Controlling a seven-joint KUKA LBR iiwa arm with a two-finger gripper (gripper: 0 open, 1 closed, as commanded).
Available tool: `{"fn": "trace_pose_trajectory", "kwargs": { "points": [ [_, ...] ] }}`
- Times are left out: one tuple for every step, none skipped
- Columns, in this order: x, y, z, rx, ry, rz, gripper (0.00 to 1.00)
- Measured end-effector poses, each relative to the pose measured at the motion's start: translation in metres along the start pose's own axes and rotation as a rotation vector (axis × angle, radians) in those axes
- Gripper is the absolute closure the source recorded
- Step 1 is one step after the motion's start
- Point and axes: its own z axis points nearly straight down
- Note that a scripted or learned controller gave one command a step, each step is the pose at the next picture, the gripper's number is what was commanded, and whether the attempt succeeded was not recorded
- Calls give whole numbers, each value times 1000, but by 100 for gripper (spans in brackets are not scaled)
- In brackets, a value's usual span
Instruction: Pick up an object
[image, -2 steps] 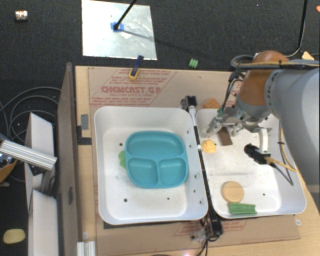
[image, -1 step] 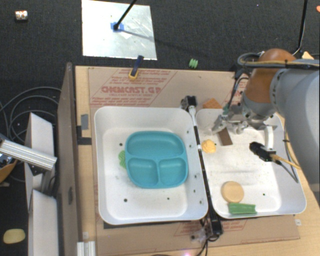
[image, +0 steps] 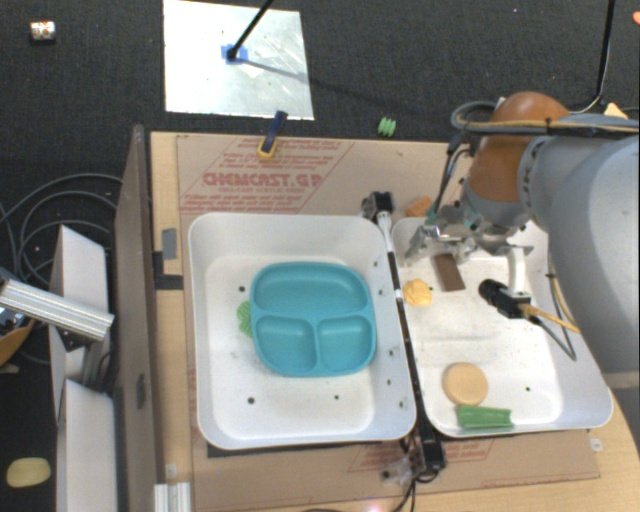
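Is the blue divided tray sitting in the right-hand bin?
No. The blue divided tray lies in the left bin, while the right bin holds small items such as the tan disc.

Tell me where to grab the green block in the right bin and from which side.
Grip the green block across its short width, coming straight down from above. It lies flat and elongated near the right bin's front wall, and the tan disc sits close behind it, so fingers probably fit best near its right end.
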Motion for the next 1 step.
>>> {"fn": "trace_pose_trajectory", "kwargs": {
  "points": [
    [-10,0,0,0,-1,7,0]
  ]
}}
